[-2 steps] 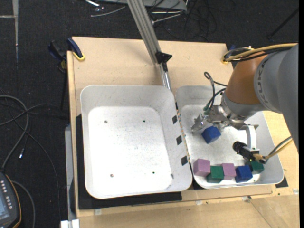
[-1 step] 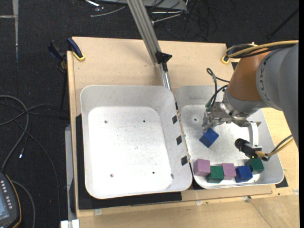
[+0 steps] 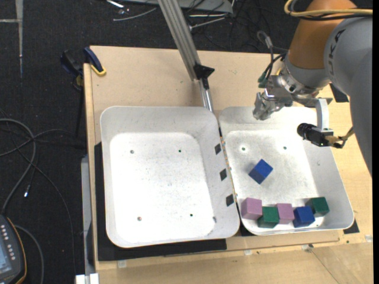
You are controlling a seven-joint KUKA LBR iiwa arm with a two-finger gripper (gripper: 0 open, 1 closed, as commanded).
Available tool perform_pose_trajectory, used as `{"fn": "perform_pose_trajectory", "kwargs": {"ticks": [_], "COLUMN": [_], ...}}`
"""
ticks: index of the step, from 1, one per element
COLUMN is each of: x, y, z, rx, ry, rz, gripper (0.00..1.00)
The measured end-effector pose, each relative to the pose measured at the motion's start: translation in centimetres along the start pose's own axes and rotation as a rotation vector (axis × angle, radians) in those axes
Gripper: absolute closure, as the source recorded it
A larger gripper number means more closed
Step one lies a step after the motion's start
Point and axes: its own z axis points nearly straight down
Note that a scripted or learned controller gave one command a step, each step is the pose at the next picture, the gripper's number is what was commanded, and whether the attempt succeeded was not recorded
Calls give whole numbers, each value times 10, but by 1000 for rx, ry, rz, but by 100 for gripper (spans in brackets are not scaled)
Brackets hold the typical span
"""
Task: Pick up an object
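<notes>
Gripper [image 3: 264, 108] hangs above the far rim of the right bin [image 3: 331, 176], nothing visible between its tips, their spread too small and blurred to call; judged to be at the approach step, no pick made. Nearest candidate, the blue cube [image 3: 260, 171], lies alone mid-bin with bare floor all round, so the next move calls for travel toward the near side and a straight descent. The other blocks [image 3: 284, 212] crowd the near wall, tight for the tips; left bin [image 3: 118, 158] well apart.
</notes>
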Motion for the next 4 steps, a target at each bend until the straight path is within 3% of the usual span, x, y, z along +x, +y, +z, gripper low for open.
{"fn": "perform_pose_trajectory", "kwargs": {"ticks": [1, 2, 3, 4], "x": [12, 11, -16, -15], "y": [9, 9, -47, -77], "z": [22, 21, 124, 121], "rx": [12, 12, 21, 15], "ry": [0, 0, 2, 2], "rz": [2, 3, 9, 7], "gripper": [100, 0, 0, 0]}}
